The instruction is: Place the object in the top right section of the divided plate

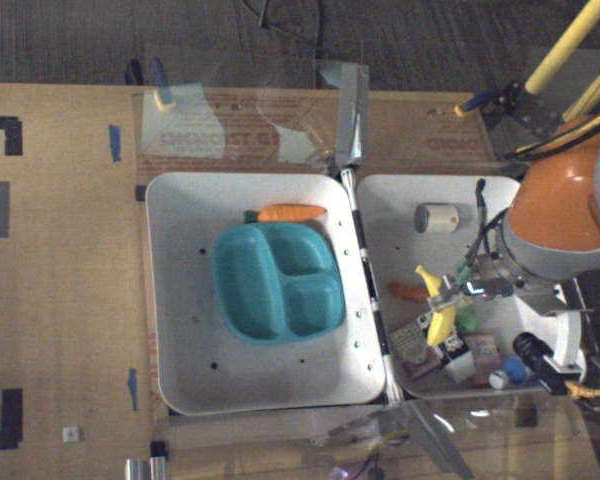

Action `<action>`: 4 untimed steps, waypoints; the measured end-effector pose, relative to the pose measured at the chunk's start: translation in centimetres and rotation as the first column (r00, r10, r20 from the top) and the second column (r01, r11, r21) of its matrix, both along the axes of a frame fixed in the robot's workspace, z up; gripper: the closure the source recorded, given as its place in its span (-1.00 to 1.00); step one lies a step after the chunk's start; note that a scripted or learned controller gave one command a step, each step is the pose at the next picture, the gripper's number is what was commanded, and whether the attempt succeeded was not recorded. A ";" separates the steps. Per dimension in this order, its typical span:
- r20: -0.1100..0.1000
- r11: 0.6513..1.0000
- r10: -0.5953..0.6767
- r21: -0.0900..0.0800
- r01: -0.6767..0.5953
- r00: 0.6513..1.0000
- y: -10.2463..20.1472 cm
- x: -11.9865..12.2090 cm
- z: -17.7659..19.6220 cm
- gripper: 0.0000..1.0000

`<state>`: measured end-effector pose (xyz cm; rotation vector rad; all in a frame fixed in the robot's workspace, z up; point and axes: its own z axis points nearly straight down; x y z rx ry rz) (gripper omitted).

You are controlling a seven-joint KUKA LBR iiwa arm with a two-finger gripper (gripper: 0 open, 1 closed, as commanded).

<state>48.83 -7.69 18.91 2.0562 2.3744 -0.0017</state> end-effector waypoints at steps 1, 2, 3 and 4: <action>0.008 0.990 0.140 0.001 -0.140 0.990 10.0 0.6 -0.3 1.00; 0.003 0.915 0.403 -0.001 -0.403 0.915 10.5 8.6 0.0 1.00; -0.002 0.906 0.422 0.002 -0.422 0.906 10.8 7.6 -0.6 1.00; -0.001 0.906 0.423 0.002 -0.423 0.906 10.8 7.6 -0.6 -1.00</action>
